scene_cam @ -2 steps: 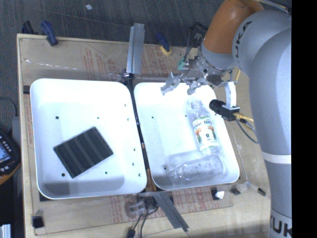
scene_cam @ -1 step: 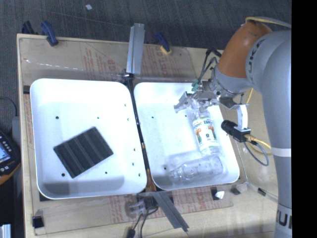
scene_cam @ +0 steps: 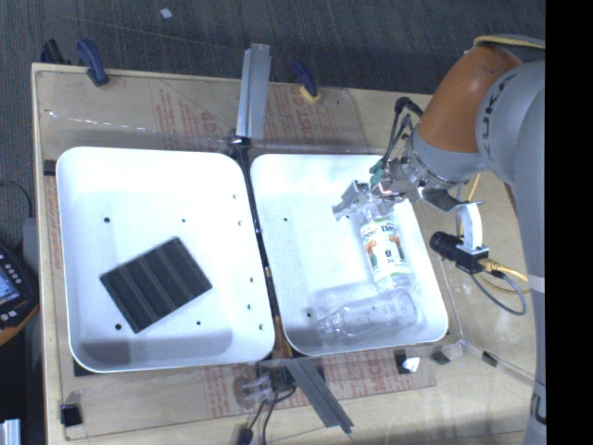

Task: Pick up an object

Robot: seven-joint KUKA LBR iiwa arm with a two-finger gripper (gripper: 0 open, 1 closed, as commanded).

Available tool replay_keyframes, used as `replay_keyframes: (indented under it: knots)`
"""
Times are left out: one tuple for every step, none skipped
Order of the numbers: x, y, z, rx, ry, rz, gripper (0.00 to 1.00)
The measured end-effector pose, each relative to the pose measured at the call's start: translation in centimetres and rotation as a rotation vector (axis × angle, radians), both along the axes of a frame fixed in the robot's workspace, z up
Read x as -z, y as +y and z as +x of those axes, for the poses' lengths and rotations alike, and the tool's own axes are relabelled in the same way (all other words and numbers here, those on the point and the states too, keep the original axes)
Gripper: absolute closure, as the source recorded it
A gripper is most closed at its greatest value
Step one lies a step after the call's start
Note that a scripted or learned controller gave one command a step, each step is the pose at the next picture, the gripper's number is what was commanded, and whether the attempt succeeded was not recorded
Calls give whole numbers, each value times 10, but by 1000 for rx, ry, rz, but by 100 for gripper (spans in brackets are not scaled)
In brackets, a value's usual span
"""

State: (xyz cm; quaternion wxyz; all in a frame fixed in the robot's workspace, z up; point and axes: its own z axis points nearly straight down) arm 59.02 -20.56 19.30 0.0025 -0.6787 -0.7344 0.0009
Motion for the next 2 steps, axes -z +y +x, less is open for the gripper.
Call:
replay_keyframes:
  knots:
    - [18, -2, 16, -94, -5, -3, 0]
    - [12, -3, 26, -133, -7, -3, 0]
